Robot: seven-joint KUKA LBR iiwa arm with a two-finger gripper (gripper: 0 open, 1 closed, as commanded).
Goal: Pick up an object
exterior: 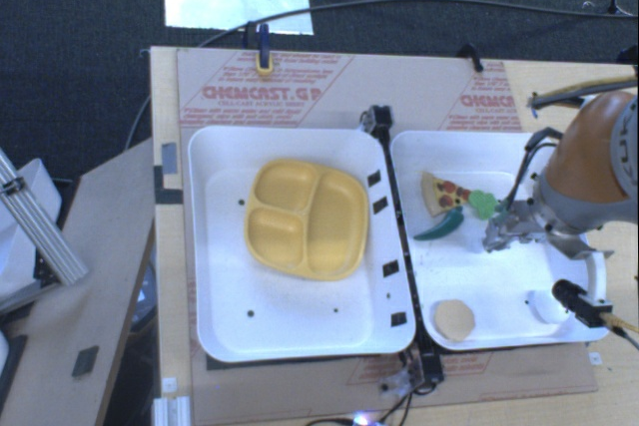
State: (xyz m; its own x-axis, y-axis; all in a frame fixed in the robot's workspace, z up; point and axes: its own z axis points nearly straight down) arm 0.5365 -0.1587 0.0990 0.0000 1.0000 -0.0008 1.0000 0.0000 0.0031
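over the right bin (499, 147) the gripper (496, 238) hovers beside the green pepper toy (451, 219), the approach step; whether it is clenched i cannot tell. next it needs lowering onto the toy.

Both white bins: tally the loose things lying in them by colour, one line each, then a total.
Yellow: 1, the divided yellow plastic plate in the left bin.
Green: 1, the green toy pepper in the right bin.
Tan: 2, the toy pizza slice and the round tan cookie.
White: 1, a small white piece.
Total: 5
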